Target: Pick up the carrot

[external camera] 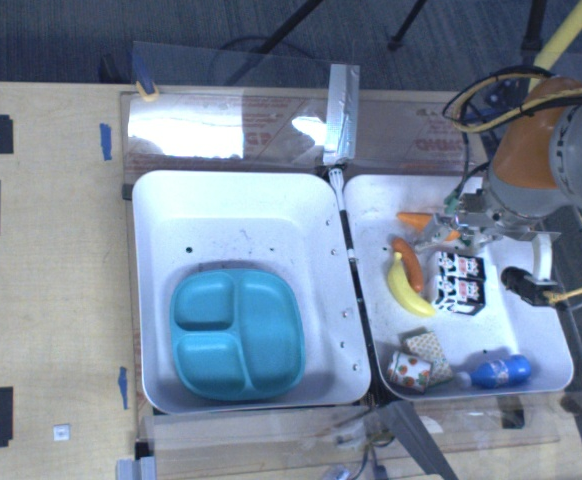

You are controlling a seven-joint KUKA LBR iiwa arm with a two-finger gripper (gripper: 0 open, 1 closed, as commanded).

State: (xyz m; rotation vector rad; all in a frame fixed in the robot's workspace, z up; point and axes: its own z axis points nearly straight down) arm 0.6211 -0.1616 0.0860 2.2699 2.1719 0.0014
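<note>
Near edge of right bin [561, 353]: blue bottle [499, 371], patterned cup [419, 361]. Mid: banana [407, 286] beside b/w carton [459, 280]. Far: carrot [415, 220] on bin floor, tool [455, 226] just beside it; tool state: cannot tell

Occlusions, right bin, upper right of frame

Gripper [458, 226] fingertips too small to resolve; carrot [414, 220] partly covered at its right end by the gripper; arm [561, 158] cut off by right frame edge; print on the small carton [458, 281] unreadable.
</note>
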